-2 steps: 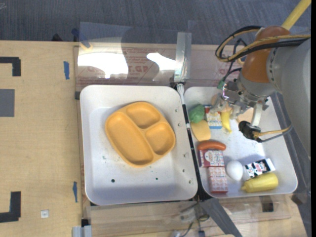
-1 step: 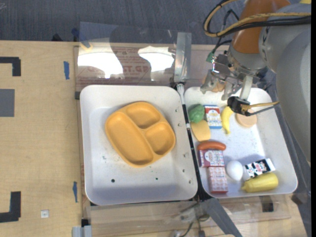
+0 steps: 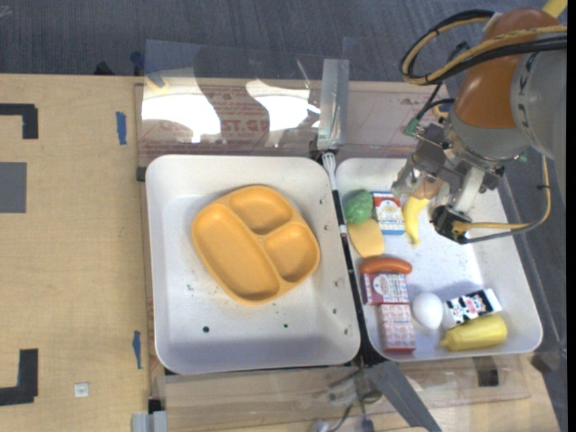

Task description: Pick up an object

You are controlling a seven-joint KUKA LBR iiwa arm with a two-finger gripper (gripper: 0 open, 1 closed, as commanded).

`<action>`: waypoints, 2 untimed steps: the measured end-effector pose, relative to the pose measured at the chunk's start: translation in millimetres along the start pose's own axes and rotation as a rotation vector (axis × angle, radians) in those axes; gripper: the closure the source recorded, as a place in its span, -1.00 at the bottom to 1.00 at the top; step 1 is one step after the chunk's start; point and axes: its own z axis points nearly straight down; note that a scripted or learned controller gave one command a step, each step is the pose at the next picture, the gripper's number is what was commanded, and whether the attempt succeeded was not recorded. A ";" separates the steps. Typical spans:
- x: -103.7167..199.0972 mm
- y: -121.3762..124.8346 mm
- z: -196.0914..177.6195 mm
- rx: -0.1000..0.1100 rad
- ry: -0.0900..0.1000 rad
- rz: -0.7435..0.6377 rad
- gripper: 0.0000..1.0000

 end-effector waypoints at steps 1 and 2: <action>32.0 57.6 -15.8 -0.003 0.000 0.037 1.00; 8.1 73.4 7.6 0.000 -0.001 0.396 1.00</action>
